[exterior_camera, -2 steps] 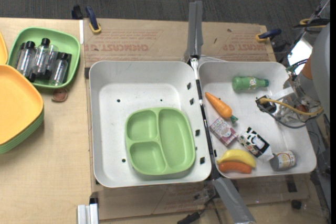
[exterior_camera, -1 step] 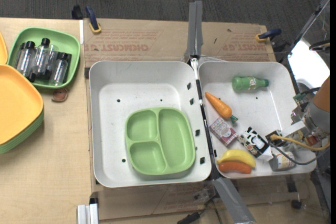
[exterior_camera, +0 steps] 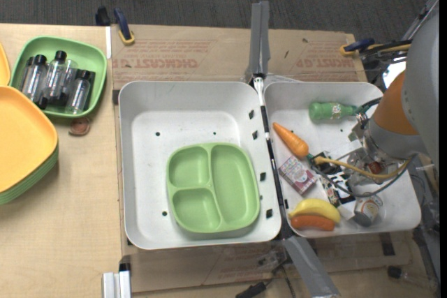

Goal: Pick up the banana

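Observation:
The yellow banana (exterior_camera: 316, 208) lies near the front edge of the right bin (exterior_camera: 391, 223), resting against an orange-red oblong piece (exterior_camera: 312, 222). My gripper (exterior_camera: 360, 181) hangs low over the right half of this bin, to the right of the banana and a little behind it, and apart from it. The grey arm with its orange band (exterior_camera: 392, 110) hides much of the gripper from above. Nothing shows between its fingers.
The right bin also holds a green bottle (exterior_camera: 333, 110) at the back, an orange carrot (exterior_camera: 291, 139), a pink box (exterior_camera: 297, 174) and a silvery round object (exterior_camera: 368, 209) by the front right. A green divided plate (exterior_camera: 211, 187) lies in the left bin (exterior_camera: 140, 150).

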Robot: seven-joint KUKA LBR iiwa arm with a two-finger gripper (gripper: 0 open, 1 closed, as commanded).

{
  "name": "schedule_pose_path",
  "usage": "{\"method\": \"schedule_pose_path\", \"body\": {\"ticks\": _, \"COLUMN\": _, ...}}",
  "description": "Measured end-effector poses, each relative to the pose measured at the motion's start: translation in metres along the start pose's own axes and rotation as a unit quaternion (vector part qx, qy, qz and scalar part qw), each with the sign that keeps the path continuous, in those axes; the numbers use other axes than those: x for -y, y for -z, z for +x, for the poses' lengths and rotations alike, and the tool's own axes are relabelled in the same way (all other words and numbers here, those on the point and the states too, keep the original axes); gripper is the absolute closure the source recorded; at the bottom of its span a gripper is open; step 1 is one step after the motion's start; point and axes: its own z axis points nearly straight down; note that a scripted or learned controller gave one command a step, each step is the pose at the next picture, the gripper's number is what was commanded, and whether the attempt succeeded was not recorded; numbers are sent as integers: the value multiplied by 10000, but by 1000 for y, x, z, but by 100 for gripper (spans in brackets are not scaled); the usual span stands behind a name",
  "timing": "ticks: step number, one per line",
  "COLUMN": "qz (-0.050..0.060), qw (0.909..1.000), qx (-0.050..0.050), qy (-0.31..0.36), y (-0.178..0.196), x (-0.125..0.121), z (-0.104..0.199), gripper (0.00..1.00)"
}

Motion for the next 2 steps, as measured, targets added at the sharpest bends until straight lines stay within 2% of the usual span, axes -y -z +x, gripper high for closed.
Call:
{"method": "schedule_pose_path", "body": {"ticks": 1, "qz": 2, "qw": 10000, "qx": -6, "qy": -57, "y": 0, "x": -17, "z": -50, "gripper": 100}}
{"method": "schedule_pose_path", "body": {"ticks": 2, "qz": -7, "qw": 9996, "qx": 0, "qy": -266, "y": 1, "x": -14, "z": 59, "gripper": 100}}
